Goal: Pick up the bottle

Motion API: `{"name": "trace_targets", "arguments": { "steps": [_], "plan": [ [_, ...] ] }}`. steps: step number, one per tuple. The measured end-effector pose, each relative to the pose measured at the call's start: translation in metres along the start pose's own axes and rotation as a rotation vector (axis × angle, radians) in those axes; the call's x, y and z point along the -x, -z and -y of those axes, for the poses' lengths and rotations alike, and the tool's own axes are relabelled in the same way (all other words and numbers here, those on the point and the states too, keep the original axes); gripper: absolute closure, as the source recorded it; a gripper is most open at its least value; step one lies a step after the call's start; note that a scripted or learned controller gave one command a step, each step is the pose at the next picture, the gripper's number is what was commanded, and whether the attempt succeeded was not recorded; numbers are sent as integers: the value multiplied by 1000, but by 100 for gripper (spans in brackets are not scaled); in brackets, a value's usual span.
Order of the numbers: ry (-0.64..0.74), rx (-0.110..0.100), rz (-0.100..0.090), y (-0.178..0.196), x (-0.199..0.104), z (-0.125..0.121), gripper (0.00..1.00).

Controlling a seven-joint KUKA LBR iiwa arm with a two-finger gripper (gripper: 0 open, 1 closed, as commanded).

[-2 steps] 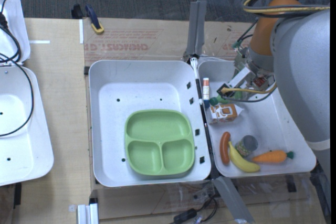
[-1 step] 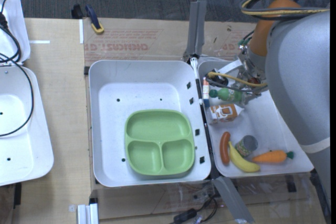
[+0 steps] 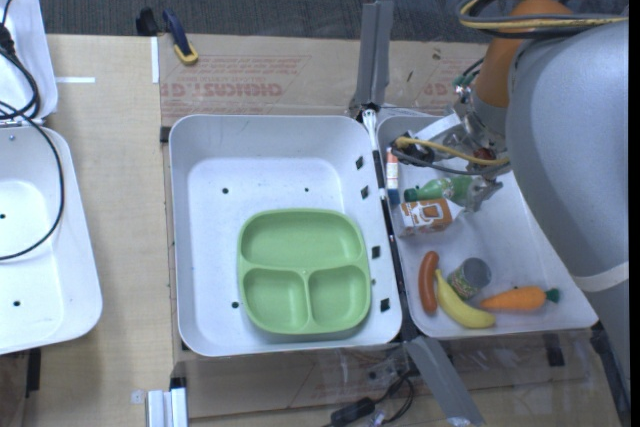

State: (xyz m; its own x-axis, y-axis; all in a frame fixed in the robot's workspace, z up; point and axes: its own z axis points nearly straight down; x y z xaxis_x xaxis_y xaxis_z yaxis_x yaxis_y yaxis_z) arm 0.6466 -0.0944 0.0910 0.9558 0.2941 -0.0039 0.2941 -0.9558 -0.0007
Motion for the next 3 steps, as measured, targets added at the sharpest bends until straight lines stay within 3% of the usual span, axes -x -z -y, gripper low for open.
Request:
{"name": "trace_targets", "arguments": {
  "steps": [1,2,3],
  "plan": [
    [4,0,3,9,0,0,100],
    [-99,1,-2,234,44,34,100],
    [-93,-1,3,152,73,31,100]
  ]
}}
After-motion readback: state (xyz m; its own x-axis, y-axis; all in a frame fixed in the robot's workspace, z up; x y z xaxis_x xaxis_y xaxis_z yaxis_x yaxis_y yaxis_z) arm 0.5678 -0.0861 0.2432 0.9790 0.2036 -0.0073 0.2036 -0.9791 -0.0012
